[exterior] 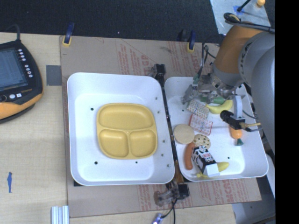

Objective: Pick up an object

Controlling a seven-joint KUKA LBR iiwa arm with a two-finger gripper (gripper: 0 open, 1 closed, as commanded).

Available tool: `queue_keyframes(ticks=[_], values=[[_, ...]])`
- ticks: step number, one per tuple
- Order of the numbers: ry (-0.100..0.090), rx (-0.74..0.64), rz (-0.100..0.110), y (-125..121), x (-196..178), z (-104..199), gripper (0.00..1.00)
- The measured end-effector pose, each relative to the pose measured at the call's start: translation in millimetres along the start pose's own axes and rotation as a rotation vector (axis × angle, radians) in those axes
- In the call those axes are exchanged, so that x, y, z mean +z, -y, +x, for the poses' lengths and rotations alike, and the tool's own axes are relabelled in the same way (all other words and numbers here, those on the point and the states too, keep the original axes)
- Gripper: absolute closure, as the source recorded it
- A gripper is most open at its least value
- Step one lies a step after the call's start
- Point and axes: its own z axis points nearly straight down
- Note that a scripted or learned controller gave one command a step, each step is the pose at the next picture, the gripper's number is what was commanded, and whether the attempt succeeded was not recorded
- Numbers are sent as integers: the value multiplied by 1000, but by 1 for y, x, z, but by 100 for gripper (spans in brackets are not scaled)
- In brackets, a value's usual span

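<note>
Wooden bench, two white bins. Gripper (198,91) sits low in the right bin (252,164); grasp state cannot be told. Just beside it lies a banana (219,107): light, smooth, likely best pinched mid-body.

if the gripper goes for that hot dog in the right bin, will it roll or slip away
The hot dog looks long, rounded and smooth, so it would probably roll sideways if nudged. Its glossy surface suggests that it may slip out of a pinch. It lies against the bin wall, which may block one finger.

small toys (202,139) heaped in right bin (254,164), one perhaps a hotdog (188,156)
</note>
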Motion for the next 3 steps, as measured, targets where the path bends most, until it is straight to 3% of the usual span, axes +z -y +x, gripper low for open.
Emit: queue_keyframes(ticks=[2, 3], values=[[-1, 1, 2, 0, 0, -60, 0], [0, 0, -1, 11, -83, -92, 0]])
